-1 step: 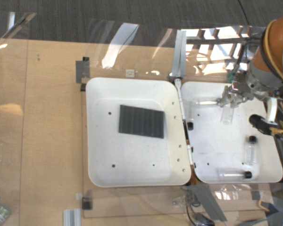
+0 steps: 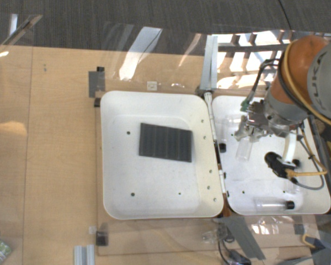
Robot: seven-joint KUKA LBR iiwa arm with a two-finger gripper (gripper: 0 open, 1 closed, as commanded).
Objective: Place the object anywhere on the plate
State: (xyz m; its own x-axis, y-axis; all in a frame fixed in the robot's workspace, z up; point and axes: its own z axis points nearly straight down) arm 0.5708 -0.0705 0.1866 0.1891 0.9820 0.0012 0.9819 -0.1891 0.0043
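Observation:
A dark grey ribbed rectangular plate (image 2: 165, 142) lies flat in the middle of the left bin (image 2: 121, 197). A clear tube with a black cap (image 2: 273, 205) lies along the front wall of the right bin (image 2: 320, 206). My gripper (image 2: 244, 139) hangs low over the upper left part of the right bin, well behind the tube and to the right of the plate. Nothing is visibly held in it.
A small black piece (image 2: 223, 146) sits by the divider between the bins, just left of the gripper. The arm's orange band (image 2: 298, 59) and grey wrist cover the right bin's back right corner. Bare wooden bench (image 2: 44, 148) lies left of the bins.

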